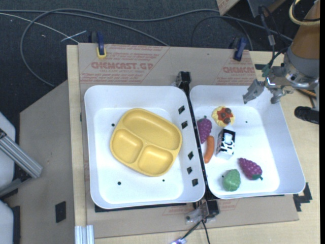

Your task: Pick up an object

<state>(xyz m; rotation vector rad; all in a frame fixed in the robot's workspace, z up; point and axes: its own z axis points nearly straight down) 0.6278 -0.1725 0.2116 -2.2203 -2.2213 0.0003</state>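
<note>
Bright, even light falls from overhead, and the two shallow white plastic bins (101, 187) glow almost to washout along their rims. Shadows are short and soft, gathered under the yellow divided plastic plate (145, 142). The dark grey carpet (45, 50) stays dim and grainy. Focus is slightly soft throughout, and the printed red lettering on the brown cardboard sheet (76, 136) over the counter reads fuzzy.

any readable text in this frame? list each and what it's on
"CHEMCAST GP": red print on the brown protective sheet under the white bins, left of centre.
"CHEMCAST": the same red print at the sheet's right, partly cut off.
Small black-and-white block in the right bin: bold marks, too blurred to read.
</note>
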